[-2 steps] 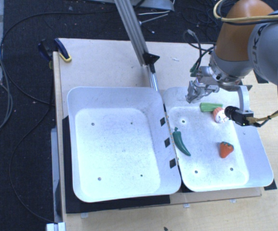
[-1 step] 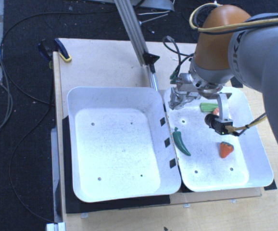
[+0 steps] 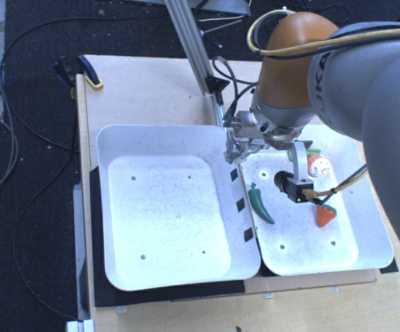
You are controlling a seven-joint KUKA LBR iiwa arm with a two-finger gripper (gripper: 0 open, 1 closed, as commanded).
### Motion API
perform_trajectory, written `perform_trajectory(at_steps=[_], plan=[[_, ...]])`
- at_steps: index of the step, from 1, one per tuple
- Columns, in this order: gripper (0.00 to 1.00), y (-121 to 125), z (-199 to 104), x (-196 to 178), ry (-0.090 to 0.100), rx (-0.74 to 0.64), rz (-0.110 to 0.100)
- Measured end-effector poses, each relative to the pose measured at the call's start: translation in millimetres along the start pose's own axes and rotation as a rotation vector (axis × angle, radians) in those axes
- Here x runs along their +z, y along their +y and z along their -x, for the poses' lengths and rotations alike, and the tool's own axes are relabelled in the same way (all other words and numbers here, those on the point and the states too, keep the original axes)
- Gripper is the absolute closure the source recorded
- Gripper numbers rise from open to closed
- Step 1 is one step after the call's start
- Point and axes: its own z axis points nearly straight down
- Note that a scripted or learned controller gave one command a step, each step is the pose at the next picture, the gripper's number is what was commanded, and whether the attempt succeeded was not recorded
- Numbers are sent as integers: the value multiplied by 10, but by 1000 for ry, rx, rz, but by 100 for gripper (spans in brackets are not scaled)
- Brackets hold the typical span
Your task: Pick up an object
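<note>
A green chili pepper (image 3: 259, 205) lies in the right bin (image 3: 338, 258), close to its left wall. A red-orange piece (image 3: 325, 215) that looks like a strawberry rests further right in the same bin. A white and orange item (image 3: 318, 166) with a bit of green on it sits near the bin's back, partly hidden by the wrist. My gripper (image 3: 236, 151) hangs over the back left corner of the right bin, by the wall between the bins. It is above and behind the pepper and apart from it. I see nothing held in it.
The left bin (image 3: 106, 185) stands beside the right one, their walls meeting in the middle. A slanted metal rail (image 3: 189, 33) runs down behind the gripper. A blue and yellow clamp (image 3: 89, 71) sits at the bench's back left corner. Cables lie on the floor at left.
</note>
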Motion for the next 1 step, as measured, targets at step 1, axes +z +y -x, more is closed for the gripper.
perform_trajectory(at_steps=[1], plan=[[100, -77, -559, 83, 0, -1, 0]])
